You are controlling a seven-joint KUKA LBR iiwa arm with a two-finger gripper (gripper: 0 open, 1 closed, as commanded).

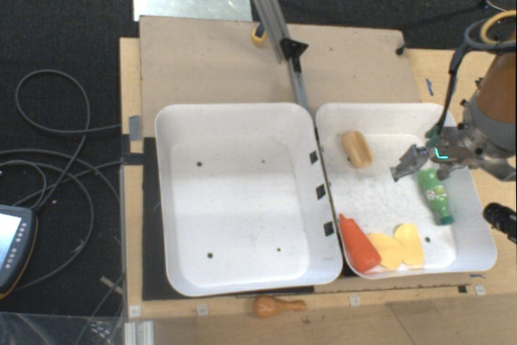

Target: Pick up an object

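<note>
Hovering over the right bin (464,254), the gripper (416,161) has spread, empty fingers beside the green bottle (435,195); I'd centre them across the bottle's body before closing.

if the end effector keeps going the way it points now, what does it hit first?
Likely bare floor of the right white bin. The end effector points left and down; the tan bread-like piece sits slightly above that line. Depth is unclear.
</note>
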